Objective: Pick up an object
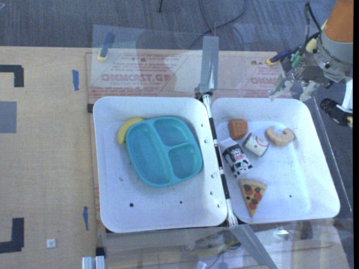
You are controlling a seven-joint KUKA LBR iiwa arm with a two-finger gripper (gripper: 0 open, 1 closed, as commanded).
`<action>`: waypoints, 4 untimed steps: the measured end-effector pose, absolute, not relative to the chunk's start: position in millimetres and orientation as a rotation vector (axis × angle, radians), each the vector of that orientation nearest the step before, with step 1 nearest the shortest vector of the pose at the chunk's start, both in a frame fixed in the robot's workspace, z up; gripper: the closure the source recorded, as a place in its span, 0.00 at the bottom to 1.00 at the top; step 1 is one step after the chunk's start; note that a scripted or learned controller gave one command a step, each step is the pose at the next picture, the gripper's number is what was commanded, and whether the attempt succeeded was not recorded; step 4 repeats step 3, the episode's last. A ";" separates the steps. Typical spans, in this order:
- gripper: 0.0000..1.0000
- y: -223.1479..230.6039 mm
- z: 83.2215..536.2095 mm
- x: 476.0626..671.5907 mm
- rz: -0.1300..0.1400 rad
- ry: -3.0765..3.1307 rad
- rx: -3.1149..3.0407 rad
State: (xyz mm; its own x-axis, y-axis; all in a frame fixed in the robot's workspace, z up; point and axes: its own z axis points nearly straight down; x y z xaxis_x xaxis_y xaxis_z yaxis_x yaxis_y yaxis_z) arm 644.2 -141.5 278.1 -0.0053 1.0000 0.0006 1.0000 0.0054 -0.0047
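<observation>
The right bin (314, 144) holds several small items: a brown waffle square (238, 129), a white cup-like toy (256, 144), a tan pretzel (280, 136), a black-and-white carton (237, 159) and a pizza slice (253, 196). My gripper (293, 88) hangs at the bin's far edge, above and right of the pretzel, open with nothing between its fingers. The arm's orange band (339, 15) is at the top right.
The left bin (112, 206) carries a teal divided plate (164, 150) with a yellow banana (128, 129) tucked behind its left rim. A grey divider bar (209, 66) runs between the bins at the back. Wooden bench lies to the left.
</observation>
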 end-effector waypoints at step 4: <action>1.00 -71.6 205.0 646.4 0.004 -2.242 -2.199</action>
